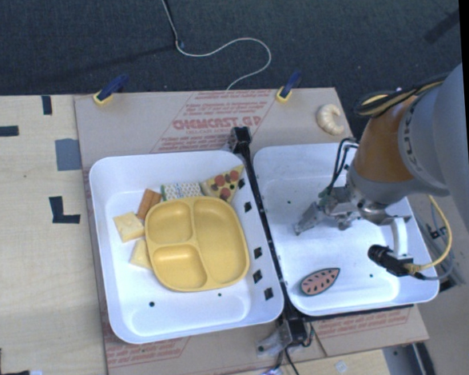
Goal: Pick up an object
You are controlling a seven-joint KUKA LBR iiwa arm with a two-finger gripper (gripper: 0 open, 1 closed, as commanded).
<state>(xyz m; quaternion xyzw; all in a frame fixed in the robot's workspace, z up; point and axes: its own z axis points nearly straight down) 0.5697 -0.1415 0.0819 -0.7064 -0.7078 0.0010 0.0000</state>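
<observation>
Yellow divided plate (197, 243) in left bin (111, 255); jaws' (305, 226) state unclear over right bin (297, 166).

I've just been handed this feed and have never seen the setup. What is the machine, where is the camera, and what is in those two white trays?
One fixed camera looks down at a slant on a bench. The grey arm with the orange band reaches in from the right; its gripper hangs over the right bin, with nothing seen between its fingers. That bin holds a small watermelon-slice toy. The left bin holds a yellow divided plate with toy food pieces tucked around it.
</observation>
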